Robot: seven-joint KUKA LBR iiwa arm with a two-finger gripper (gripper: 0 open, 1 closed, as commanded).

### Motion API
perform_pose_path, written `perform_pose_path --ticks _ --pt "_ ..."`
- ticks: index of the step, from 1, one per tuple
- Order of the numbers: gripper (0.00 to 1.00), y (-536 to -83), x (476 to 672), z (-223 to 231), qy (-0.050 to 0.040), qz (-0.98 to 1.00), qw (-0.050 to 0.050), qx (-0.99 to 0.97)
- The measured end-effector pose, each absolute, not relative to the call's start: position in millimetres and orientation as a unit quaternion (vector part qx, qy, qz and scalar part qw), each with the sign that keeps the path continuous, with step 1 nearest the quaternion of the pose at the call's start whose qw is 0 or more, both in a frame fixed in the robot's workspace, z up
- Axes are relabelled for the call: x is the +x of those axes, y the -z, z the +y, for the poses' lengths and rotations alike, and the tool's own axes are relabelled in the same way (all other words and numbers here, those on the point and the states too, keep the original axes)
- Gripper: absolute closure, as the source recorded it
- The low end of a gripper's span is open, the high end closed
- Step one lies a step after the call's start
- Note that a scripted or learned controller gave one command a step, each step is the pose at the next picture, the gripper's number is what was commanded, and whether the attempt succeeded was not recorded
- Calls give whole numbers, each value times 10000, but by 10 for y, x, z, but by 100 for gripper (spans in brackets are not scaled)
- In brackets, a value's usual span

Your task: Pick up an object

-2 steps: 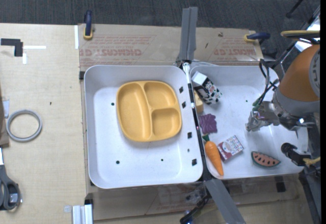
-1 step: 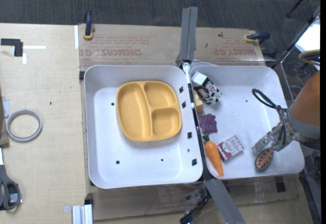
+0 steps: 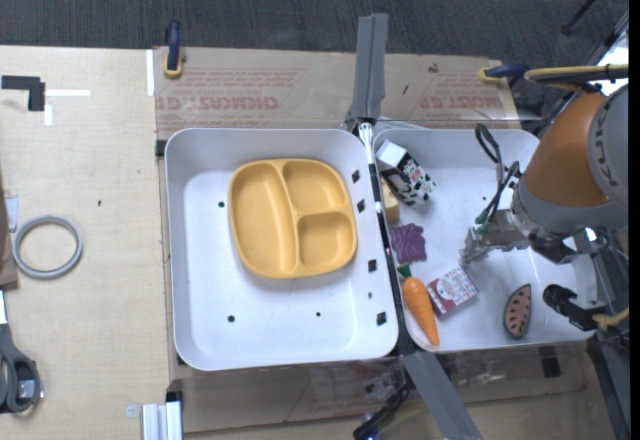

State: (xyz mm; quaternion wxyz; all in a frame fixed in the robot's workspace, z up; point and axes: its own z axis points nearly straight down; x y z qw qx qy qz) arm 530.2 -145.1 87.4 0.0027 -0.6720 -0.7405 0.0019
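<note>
The carrot (image 3: 421, 309) lay along the right bin's (image 3: 455, 150) near-left edge, with a small red carton (image 3: 452, 290) just beside it and a watermelon slice (image 3: 517, 311) toward the near-right corner. You had the gripper (image 3: 483, 246) hovering just beyond the carton; whether it was open or closed could not be told. A yellow divided plate (image 3: 293, 218) sat in the left bin (image 3: 200, 258).

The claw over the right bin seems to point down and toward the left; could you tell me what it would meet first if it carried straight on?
Most likely the small pink carton, which lies just below-left of the claw. Height above it is unclear from this slanted view.
</note>
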Motion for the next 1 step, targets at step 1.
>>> perform_pose_path --ticks 1 --pt "0 -873 5300 -1453 -22 -7406 28 -6720"
